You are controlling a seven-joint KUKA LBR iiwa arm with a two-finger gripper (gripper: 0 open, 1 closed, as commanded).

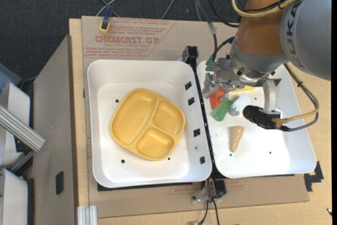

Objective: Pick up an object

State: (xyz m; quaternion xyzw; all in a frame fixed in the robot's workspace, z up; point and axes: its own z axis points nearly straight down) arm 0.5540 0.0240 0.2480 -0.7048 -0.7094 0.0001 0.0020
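Gripper (221, 93) low at right bin's (295, 166) left edge, grip state unclear; cone (236, 138) long axis toward front edge, arm overhead.

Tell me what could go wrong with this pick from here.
The gripper hangs over a tight cluster: the red piece, green piece and a white item lie bunched, so it may catch two or knock one aside. They also sit near the bin wall, which a finger might strike.
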